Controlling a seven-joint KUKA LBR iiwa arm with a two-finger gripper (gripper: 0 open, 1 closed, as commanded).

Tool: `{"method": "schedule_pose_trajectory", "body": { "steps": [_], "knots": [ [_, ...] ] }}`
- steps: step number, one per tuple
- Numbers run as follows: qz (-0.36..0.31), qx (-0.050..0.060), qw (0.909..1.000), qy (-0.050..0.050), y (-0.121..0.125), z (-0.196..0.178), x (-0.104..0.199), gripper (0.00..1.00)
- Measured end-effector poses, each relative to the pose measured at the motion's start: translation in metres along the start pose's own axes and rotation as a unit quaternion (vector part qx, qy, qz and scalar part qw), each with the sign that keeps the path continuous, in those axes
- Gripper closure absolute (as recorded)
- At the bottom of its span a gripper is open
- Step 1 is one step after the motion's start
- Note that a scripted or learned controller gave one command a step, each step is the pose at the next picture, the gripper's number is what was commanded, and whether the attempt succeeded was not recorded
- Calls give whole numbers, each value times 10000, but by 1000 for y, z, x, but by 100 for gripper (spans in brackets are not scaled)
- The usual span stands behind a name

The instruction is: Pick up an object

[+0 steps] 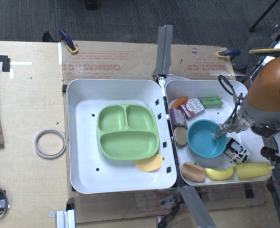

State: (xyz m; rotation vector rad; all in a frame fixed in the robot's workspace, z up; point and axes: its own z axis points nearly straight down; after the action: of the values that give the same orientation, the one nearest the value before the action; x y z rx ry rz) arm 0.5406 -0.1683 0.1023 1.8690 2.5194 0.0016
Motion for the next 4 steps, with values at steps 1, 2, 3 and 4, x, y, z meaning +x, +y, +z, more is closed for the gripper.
{"method": "schedule_pose_trajectory", "body": {
  "steps": [1, 2, 3, 4],
  "knots": [
    [-3, 7, 10000, 3, 0, 1, 0, 0],
    [18, 5, 10000, -1, -1, -8, -1, 100],
    [16, 6, 10000, 0, 0, -8, -1, 0],
    [-61, 30, 10000, 21, 11, 11, 20, 0]
  ]
}}
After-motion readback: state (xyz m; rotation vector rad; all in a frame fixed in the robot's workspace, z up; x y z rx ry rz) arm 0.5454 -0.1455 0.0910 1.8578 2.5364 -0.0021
